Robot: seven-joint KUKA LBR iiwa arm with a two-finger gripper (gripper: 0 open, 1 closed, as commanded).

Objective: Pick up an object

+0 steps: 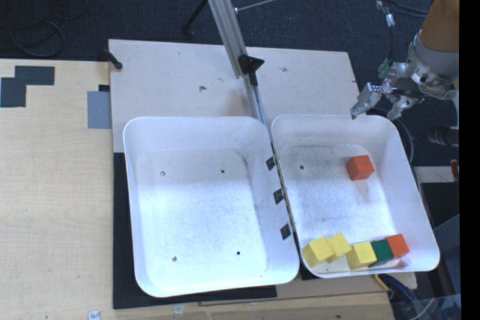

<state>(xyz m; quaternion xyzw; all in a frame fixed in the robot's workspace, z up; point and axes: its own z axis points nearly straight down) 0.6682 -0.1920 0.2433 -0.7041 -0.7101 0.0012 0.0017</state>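
An orange-red cube lies alone in the upper right part of the right bin. Along that bin's near edge sits a row of blocks: two yellow ones, another yellow one, a green one and a small orange one. My gripper hangs above the right bin's far right corner, fingers spread apart with nothing between them. It is up and to the right of the orange-red cube, well apart from it.
The left bin stands beside the right one, joined by a divider with black clips. A slanted aluminium bar rises behind the bins. Pale bench surface extends to the left.
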